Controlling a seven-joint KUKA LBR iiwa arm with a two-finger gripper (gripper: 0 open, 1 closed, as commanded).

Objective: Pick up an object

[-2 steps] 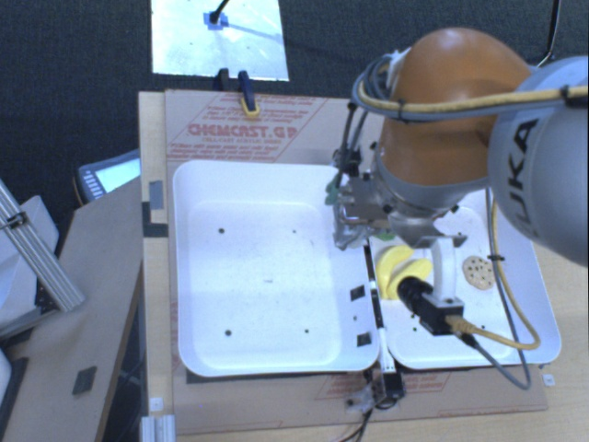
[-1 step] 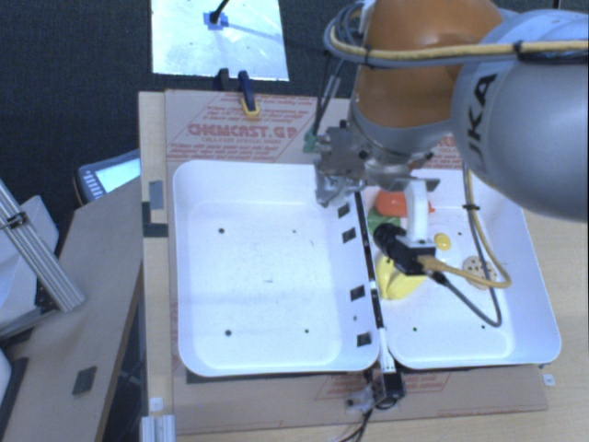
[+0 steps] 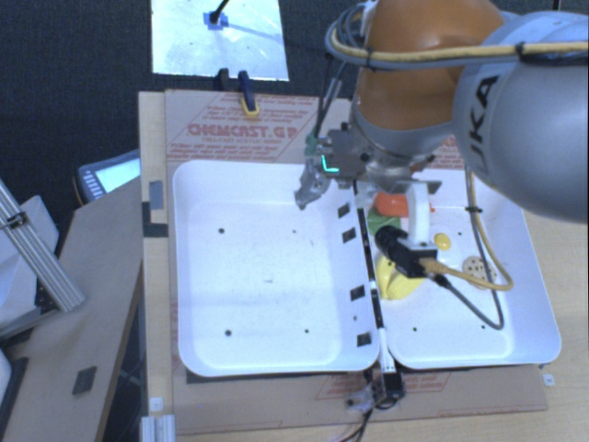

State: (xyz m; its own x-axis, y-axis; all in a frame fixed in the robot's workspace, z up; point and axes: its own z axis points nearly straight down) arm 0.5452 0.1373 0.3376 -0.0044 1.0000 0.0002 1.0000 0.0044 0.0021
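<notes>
Left bin (image 3: 248,339): white and shallow, its floor bare but for a few dark specks; it lies left of the black-tabbed seam (image 3: 363,265) where the two bins meet.
Gripper (image 3: 308,194): hangs over the upper right part of the left bin, just left of the seam, with a small green light on the wrist above it; whether it is parted or closed I cannot tell, and nothing shows held in it.
Objects: all in the right bin (image 3: 515,339), to the right of the gripper and across the seam (so the coming move, I judge, must carry it rightward). An orange-red piece (image 3: 391,204) lies nearest, a yellow lump (image 3: 401,285) lower by the seam, a small yellow bit (image 3: 443,242) and a tan perforated disc (image 3: 474,267) further right.
Long axis: too hidden by the arm to tell.
Room: the grey arm (image 3: 515,109) and a looping cable (image 3: 479,288) crowd the right bin.
</notes>
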